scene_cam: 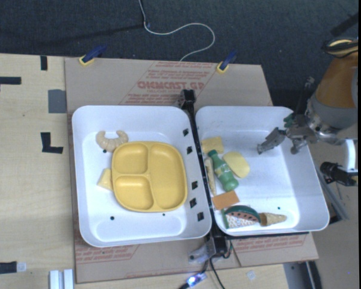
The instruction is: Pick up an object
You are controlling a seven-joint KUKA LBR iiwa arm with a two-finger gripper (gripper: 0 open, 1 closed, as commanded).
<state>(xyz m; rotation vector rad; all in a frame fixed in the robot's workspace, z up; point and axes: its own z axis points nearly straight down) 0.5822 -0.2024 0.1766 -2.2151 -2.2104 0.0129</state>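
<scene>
My gripper [278, 147] hangs over the upper right part of the right bin [301, 188], its fingers spread open with nothing between them. To its left, along that bin's left side, lie a yellow block [212, 144], a green bottle [221, 170], a yellow lemon-like piece [237, 164] and an orange block [225, 198]. A watermelon slice [240, 217] and an ice cream cone [272, 218] rest at the bin's front edge. All of these lie apart from the gripper.
The left bin [90, 125] holds a yellow divided plate [149, 176], a tan curved piece [111, 139] and a yellow wedge [104, 178]. A black divider [195, 161] runs between the bins. Bare white floor lies under and in front of the gripper.
</scene>
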